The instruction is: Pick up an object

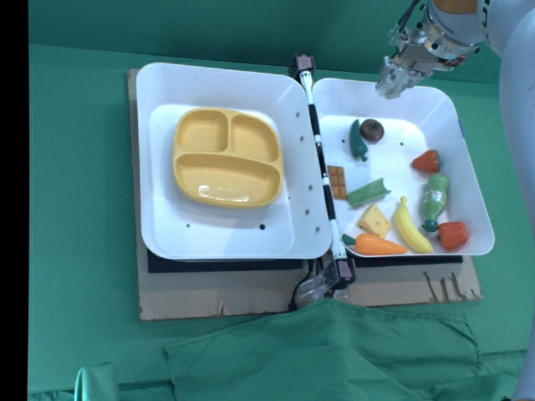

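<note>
The fingers [391,80] are seen at the end of the grey arm [514,23], poised over the far rim of the right bin [468,182]. They are blurred into one pale tapered shape, so it cannot be told whether they are released or clenched; nothing is seen carried beneath them.

The things to be picked are all found in the right bin, on the near side of the fingers. Closest to the fingers, a brown round piece [372,129] is placed, with a dark green vegetable [358,139] touching it on the side toward the left bin. Further from the fingers, a brown waffle-like square [336,181] is laid against the bin's inner wall, and a green pea pod [369,192] is set just beside it. A red piece [426,161] and a green bottle [433,199] are found off toward the arm's side.

Farthest from the fingers, along the near wall, a cheese wedge [375,220], a carrot [378,244], a banana [411,226] and a second red piece [452,235] are gathered.

Well apart from the fingers, a yellow divided plate [227,157] is held in the left bin [159,224]. Both bins are borne on a cardboard sheet [209,303] on the green counter [75,224], and a green cloth [334,349] is draped at the near edge.
</note>
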### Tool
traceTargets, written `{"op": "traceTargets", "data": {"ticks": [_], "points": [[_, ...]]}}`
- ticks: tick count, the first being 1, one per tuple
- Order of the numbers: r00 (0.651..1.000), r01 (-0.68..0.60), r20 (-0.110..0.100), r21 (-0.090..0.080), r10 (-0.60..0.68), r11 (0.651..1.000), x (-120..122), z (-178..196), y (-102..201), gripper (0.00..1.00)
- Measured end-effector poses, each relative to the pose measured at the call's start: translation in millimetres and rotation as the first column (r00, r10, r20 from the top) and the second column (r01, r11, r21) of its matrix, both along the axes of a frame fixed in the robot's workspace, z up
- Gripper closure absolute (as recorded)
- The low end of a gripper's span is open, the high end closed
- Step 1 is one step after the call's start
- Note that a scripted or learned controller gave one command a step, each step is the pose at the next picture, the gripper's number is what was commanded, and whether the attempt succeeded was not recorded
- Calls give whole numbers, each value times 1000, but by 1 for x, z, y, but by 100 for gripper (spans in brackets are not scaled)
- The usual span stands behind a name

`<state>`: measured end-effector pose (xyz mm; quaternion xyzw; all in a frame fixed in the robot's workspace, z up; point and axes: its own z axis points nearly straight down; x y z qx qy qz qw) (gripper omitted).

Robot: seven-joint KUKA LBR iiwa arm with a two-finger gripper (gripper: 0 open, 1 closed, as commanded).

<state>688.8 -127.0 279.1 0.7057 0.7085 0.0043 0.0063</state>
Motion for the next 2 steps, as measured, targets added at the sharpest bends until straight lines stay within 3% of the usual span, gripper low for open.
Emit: {"op": "traceTargets", "data": {"ticks": [1,2], "points": [[1000,15,-17,0,-15,1000,-89,-16,-54,100],[1000,3,1,-3,-3,1000,-1,45,-59,100]]}}
